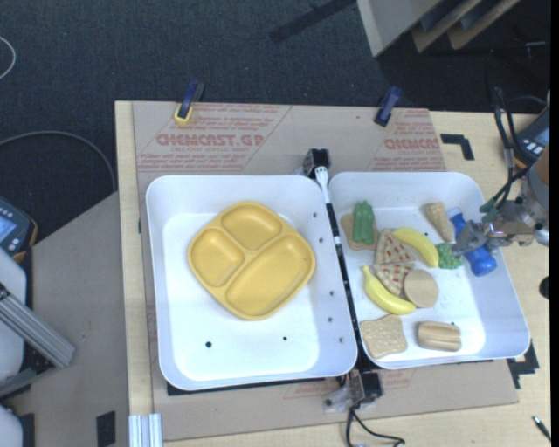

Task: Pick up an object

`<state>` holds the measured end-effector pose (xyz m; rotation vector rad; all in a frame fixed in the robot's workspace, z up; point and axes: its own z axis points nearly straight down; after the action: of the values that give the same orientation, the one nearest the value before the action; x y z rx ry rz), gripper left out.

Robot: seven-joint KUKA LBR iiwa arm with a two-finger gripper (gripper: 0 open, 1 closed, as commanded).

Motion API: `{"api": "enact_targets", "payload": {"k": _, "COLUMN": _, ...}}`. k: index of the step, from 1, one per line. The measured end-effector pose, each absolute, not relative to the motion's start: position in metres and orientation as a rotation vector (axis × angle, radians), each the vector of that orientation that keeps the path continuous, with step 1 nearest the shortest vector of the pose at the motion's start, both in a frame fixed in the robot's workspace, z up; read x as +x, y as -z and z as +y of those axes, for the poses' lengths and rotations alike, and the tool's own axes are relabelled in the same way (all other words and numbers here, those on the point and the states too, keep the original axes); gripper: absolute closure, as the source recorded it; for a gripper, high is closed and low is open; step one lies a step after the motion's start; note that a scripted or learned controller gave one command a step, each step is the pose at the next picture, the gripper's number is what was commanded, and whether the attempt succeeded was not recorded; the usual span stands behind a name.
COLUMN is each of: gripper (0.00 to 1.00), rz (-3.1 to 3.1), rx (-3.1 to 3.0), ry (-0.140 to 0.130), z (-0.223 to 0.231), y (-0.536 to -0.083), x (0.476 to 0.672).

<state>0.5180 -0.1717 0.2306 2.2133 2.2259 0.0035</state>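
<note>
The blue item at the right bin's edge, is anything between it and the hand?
Nothing visible: the hand sits right at the blue item, with the green piece beside it, not between.

Dark grey carpet floor [79,52] surrounds the brown-papered surface [279,131] — pale furniture [428,22] stands at the top, under even light.

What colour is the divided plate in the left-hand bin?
Yellow; the divided plate shows clearly in the camera view.

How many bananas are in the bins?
2. One banana lies near the middle of the right bin, beside the waffle-patterned piece. The other banana curves just below and left of that piece. Another could be hidden under the toy food.
</note>
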Motion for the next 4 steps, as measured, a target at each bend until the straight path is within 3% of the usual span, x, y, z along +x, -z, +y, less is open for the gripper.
{"api": "enact_targets", "payload": {"k": 1, "gripper": 1.0, "rz": 2.226, "rx": 2.212, "ry": -0.006, "z": -0.127, "y": -0.237, "x": 0.543}}
{"api": "enact_targets", "payload": {"k": 4, "gripper": 1.0, "rz": 2.225, "rx": 2.214, "ry": -0.006, "z": -0.003, "y": -0.234, "x": 0.642}}
